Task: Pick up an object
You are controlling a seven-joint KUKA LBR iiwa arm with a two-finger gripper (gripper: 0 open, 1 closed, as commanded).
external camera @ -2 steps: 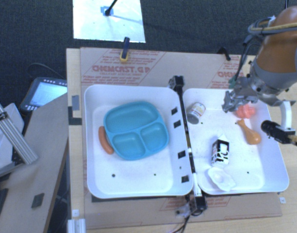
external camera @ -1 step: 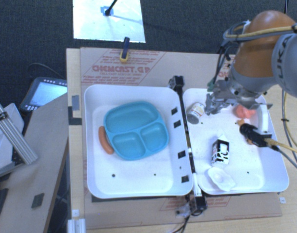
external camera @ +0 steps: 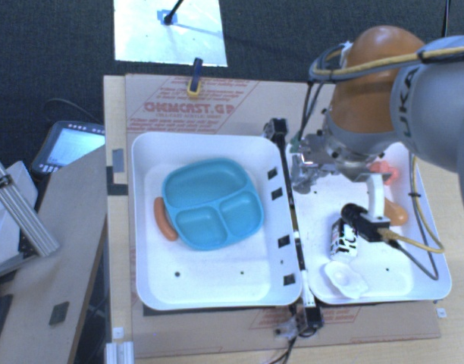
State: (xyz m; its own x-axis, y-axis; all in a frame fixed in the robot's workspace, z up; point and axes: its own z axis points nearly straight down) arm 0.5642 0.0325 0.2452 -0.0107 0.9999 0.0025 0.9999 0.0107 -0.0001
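Camera view, fingers [external camera: 304,174] over right bin [external camera: 414,283], cow-print cup [external camera: 343,239] lying below-right, apart.

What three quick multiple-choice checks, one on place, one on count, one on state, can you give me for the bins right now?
1. Where does the blue divided plate lie?
A. in the left bin
B. in the right bin
C. on the cardboard outside the bins

2. How many compartments does the plate have?
A. two
B. three
C. five

3. How does the orange sausage sit relative to the plate?
A. inside a compartment
B. on the bin floor beside the plate's left edge
C. on top of the black-and-white can

Answers:
1 A: the plate rests inside the left bin.
2 B: one long section and two smaller ones show.
3 B: it lies on the white floor just left of the plate, while the black-and-white can is in the right bin.
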